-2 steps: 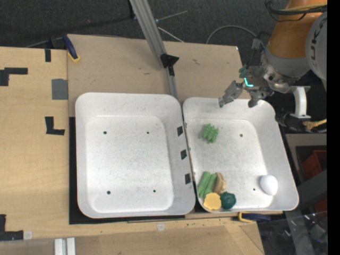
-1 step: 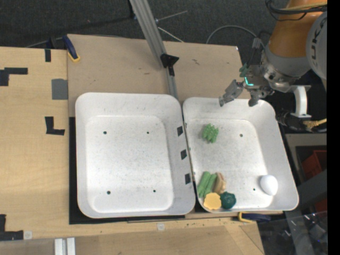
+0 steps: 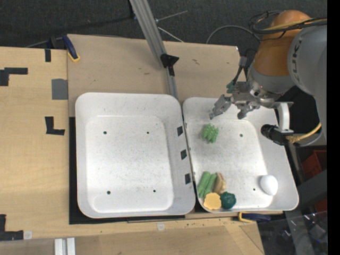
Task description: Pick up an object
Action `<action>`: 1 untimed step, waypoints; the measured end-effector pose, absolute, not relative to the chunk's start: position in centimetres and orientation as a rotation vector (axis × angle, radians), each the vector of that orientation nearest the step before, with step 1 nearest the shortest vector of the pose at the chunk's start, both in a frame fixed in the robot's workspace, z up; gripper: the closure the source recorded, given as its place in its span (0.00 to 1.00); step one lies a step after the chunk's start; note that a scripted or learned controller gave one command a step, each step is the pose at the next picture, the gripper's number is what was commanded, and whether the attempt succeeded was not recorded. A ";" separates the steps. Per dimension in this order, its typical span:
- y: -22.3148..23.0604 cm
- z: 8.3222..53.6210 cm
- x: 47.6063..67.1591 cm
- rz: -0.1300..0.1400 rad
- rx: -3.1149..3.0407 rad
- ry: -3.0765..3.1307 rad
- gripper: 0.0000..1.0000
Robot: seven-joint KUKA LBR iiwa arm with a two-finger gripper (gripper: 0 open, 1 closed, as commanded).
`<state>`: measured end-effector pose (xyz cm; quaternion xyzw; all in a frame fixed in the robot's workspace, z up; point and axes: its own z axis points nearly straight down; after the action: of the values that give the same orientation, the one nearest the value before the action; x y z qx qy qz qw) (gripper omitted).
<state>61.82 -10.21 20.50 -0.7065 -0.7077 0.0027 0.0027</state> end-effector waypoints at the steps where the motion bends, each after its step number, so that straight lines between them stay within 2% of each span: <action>1: -9.4 15.8 61.9 0.008 -2.216 -2.219 0.00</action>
<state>61.86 -9.44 15.81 -0.7066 -0.7076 0.0026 0.0026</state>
